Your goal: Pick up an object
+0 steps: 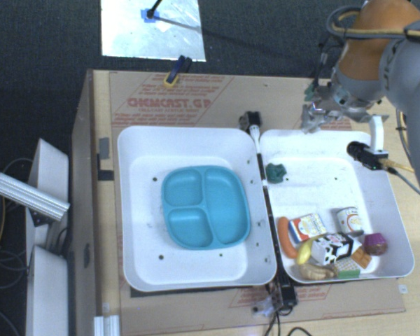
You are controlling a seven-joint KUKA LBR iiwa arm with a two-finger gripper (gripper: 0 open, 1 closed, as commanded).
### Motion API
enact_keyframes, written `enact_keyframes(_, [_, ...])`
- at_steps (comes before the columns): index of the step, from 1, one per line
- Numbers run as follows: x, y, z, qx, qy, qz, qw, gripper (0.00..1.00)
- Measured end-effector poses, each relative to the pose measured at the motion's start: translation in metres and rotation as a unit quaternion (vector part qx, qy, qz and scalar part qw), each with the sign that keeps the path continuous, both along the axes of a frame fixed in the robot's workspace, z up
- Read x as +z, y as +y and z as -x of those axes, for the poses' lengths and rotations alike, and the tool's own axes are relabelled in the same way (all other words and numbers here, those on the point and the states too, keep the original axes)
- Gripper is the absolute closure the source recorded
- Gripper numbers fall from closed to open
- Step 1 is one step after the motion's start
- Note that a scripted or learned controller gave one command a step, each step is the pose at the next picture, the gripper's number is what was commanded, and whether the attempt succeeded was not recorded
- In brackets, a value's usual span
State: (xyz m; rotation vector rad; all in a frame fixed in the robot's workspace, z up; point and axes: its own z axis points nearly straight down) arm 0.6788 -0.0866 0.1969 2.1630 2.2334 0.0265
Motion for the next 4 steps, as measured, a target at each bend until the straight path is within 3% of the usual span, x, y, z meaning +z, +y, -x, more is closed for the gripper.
enact_keyframes(1, [0.011, 0.000, -0.001, 0.001, -0.002, 0.0004, 1.0000, 1.00])
enact_keyframes(2, [-0.012, 0.041, 0.010, -0.014, 0.017, -0.0058, 0.9998, 1.00])
enact_keyframes(4, [0.010, 0.041, 0.008, -0.011, 0.013, -0.0055, 0.9998, 1.00])
